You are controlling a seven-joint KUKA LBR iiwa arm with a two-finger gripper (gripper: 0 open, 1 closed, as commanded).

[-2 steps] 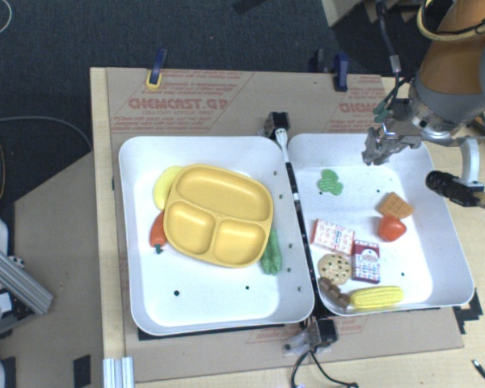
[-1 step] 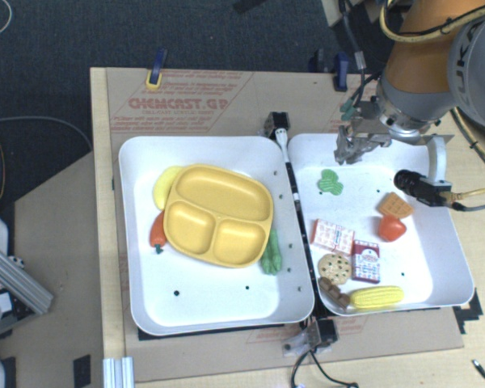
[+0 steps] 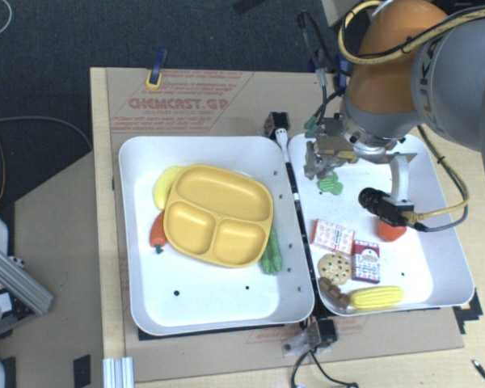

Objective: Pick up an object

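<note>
Nearest of all, a yellow corn cob lies just in front of the small red box, by the near rim of the right bin. A round speckled biscuit sits just left of the red box, and a pink-and-white box lies just behind and left of it. Well to the left of the red box, in the left bin, a yellow divided plate rests with a green leafy piece at its right edge and an orange-red piece at its left. A red-orange ball, partly hidden, sits just behind and right of the red box. Farther behind the red box, slightly left, lies a small green piece. The gripper hangs right at its far side; whether it stands wide or narrow, or touches the piece, cannot be told.
</note>
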